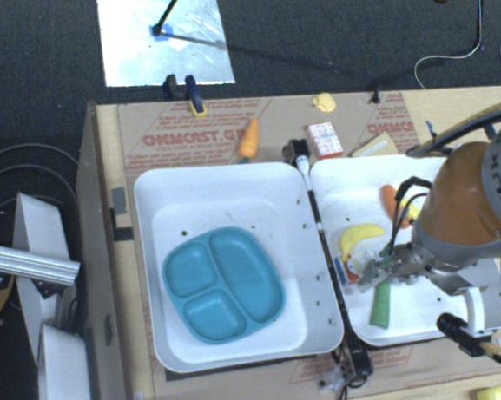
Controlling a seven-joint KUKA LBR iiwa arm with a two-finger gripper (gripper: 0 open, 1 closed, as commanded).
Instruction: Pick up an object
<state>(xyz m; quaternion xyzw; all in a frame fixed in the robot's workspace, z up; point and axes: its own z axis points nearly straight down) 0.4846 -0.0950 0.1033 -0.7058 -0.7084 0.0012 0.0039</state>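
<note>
Pincer [372, 270] sits low in the right bin [355, 196], beside a banana [359, 236] and green block [381, 304]; finger state cannot be determined.

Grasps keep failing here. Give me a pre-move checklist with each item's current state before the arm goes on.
1. Hand is over the right bin: ok, low among the objects at its left side.
2. A target lies near: ok, a green block just below the hand and a banana just above it.
3. Object between the fingers: cannot tell, the wrist hides them.
4. Target free of neighbours: not ok, banana, green block and small coloured pieces crowd together.
5. Left bin out of the path: ok, its blue divided plate sits apart from the arm.
</note>
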